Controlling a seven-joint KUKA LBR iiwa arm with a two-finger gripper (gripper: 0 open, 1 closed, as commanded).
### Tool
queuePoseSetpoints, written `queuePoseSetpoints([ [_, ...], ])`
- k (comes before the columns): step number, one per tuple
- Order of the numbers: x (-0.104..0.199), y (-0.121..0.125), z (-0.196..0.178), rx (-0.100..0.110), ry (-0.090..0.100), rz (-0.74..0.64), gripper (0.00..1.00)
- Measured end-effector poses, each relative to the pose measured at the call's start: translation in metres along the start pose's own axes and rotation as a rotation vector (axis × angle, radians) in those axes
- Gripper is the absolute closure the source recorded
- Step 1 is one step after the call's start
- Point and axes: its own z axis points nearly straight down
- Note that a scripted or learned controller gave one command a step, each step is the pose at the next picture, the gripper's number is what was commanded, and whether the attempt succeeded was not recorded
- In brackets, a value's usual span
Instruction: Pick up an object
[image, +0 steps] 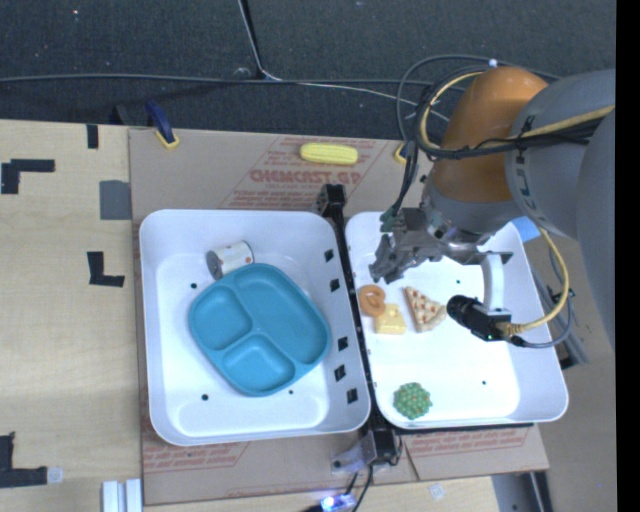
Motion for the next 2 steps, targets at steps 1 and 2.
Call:
queuePoseSetpoints([
  [1, 0.060, 0.019, 0.000, -0.001, 0.000, 0.000, 1.00],
  [2, 0.107, 0.031, 0.007, 0.000, -0.002, 0.002, 1.00],
])
